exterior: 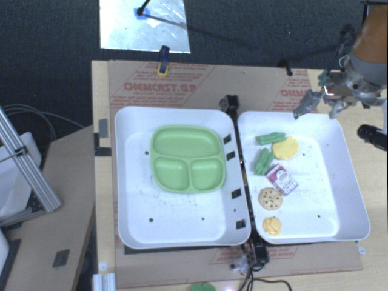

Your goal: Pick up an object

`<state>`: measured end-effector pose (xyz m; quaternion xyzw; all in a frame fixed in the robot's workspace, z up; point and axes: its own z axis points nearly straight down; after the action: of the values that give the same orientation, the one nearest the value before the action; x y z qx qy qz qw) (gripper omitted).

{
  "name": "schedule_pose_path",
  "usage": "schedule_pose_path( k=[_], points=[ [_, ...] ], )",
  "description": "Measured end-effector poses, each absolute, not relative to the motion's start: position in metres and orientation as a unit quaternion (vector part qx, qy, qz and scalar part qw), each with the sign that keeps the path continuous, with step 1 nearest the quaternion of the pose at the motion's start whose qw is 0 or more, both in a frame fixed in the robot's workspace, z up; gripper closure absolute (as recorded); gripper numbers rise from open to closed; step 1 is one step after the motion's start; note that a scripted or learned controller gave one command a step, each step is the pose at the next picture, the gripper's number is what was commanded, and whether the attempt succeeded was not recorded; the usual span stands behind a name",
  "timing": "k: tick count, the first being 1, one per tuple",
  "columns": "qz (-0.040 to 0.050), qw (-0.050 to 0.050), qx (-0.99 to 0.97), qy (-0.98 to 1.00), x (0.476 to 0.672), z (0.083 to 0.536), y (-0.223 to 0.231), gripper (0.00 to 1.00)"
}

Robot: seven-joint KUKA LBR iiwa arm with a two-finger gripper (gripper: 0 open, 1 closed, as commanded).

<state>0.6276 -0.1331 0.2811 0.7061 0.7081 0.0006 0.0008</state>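
It looked like a robotics lab: two white bins (182, 238) sat on a cardboard-lined table (182, 83) with cables (36, 111) and aluminium framing (24, 162).

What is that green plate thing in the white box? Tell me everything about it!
The green plate is a pale green divided tray that looks like plastic, with rounded corners and a raised rim. It has three compartments: one long one across the far side and two smaller ones on the near side. It lies flat, right way up, near the middle of the left white bin, resting on the bin's floor.
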Motion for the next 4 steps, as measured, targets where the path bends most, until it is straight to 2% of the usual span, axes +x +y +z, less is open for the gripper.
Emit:
schedule_pose_path(
  k=[1, 2, 3, 4],
  points=[
    [-0.0027, -0.003, 0.708, 0.707, 0.602, 0.174, -0.158, 0.0],
    [0.0024, 0.003, 0.706, 0.708, 0.616, 0.084, -0.136, 0.0],
    [0.0025, 0.004, 0.705, 0.709, 0.634, 0.088, -0.115, 0.0],
    [0.0095, 0.009, 0.705, 0.709, 0.639, 0.106, -0.114, 1.0]
  ],
)
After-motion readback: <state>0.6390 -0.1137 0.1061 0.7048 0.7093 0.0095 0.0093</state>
